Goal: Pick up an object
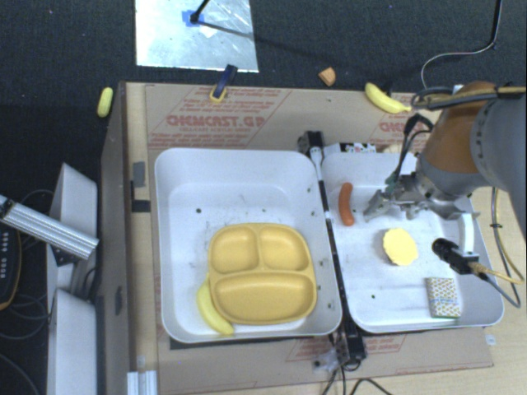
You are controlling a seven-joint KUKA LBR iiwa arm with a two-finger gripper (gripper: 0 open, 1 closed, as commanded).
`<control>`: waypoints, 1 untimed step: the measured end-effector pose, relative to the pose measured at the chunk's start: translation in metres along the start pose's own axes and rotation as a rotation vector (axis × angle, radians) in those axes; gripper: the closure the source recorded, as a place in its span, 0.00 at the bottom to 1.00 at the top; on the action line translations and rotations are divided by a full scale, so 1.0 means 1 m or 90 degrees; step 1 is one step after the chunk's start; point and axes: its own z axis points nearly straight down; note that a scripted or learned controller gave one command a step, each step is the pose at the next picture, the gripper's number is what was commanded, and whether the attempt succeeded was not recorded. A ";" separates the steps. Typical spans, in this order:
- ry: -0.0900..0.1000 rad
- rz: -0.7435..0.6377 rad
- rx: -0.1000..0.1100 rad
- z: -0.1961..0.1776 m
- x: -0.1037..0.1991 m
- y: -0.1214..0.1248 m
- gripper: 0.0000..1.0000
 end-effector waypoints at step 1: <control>0.000 0.002 0.003 0.018 0.008 -0.040 0.00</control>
